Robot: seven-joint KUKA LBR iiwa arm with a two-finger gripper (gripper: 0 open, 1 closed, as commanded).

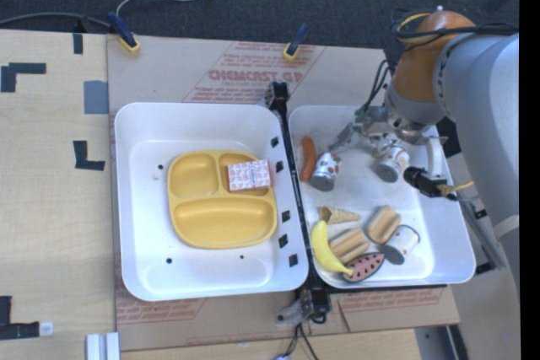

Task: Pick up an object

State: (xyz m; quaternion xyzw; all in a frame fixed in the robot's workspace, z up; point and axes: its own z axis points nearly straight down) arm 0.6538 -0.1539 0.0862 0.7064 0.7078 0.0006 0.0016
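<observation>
My gripper (364,151) hangs over the upper middle of the right bin (447,261), below the orange wrist band. Its fingers are spread open with nothing between them; one fingertip (340,139) points left toward a silver and red can (325,171) lying just below it. An orange-red sausage (309,158) lies left of the can by the bin's wall. Nearer the front lie a banana (324,249), two bread rolls (348,243) (384,223), a watermelon slice (364,267), a white cup (403,241) and a small tan wedge (341,215).
The left bin (139,206) holds a yellow divided plate (221,219) with a small red and white box (249,175) on it. A black divider edge (285,173) runs between the bins. The grey arm (481,97) covers the right bin's far right corner.
</observation>
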